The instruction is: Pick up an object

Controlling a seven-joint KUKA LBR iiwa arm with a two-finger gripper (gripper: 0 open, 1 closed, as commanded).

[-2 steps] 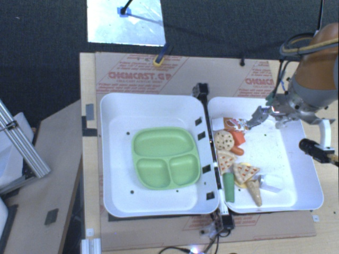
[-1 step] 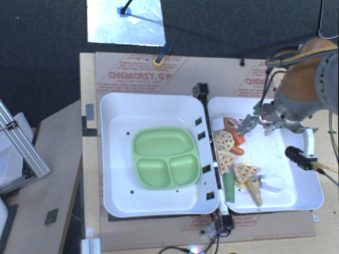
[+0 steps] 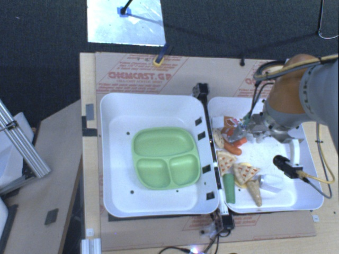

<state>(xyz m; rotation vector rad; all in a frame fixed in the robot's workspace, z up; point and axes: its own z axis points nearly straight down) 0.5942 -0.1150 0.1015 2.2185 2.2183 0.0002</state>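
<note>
from the overhead camera i see the grey arm (image 3: 304,91), with its orange band, reaching in from the right over the right-hand white bin (image 3: 312,193). its gripper (image 3: 248,128) sits low over the upper left part of that bin. from this angle i cannot tell whether it is released or clenched, and i see nothing clearly caught in it.

everything there is to pick lies in this right bin, mostly along its left side. a red toy piece (image 3: 231,125) sits just beside the gripper, on its left, so close that i cannot say whether they touch. a pale yellowish piece (image 3: 217,138) lies against the bin's left wall, next to the red one. just below them is a small orange-red piece (image 3: 234,150). further down are two waffle-patterned wedges, one (image 3: 225,161) near the left wall and one (image 3: 247,171) to its right. a green stick (image 3: 229,187) lies along the left wall near the front, and a tan cone (image 3: 255,193) lies near it on the right, below the second wedge. a pale, clear-looking scrap (image 3: 273,182) rests just right of the cone.

the left bin (image 3: 117,142) holds a light green divided plate (image 3: 164,157), lying flat in the middle with three compartments. both bins sit side by side on the desk (image 3: 90,194), on a cardboard sheet with red print (image 3: 139,75). beyond the desk, a shiny metal sheet (image 3: 125,15) lies on the dark floor.
</note>
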